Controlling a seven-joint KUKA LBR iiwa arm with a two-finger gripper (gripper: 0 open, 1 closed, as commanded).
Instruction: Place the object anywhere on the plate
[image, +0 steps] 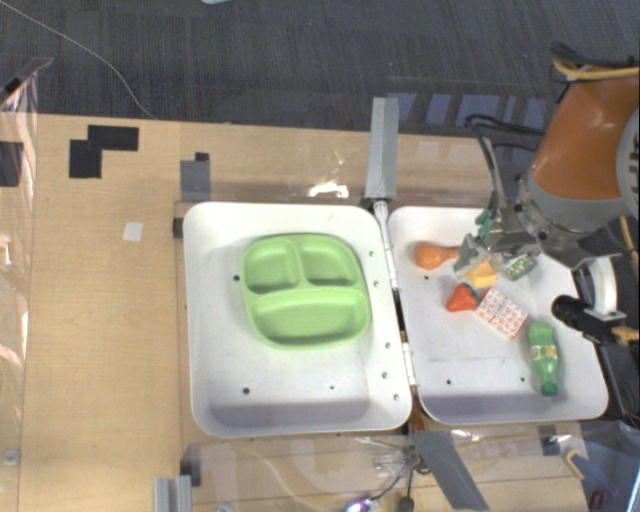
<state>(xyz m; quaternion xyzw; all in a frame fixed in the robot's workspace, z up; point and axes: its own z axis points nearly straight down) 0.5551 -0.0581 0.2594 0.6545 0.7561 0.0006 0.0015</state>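
End effector (487, 252) grip state unclear, above yellow block (482, 275), smooth green sectioned plate (303, 290)

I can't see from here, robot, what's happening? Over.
Gripper low over right bin, among toys. Green plate in left bin. Bin walls between them.

I see my arm (590, 140) reaching in from the right edge of the view, its orange band bulking large at the upper right with the grey wrist section just beneath it. The wrist angles down and to the left, and the gripper (487, 252) hangs at its end, pointing downward. From this slant I can't make out how the gripper is set.
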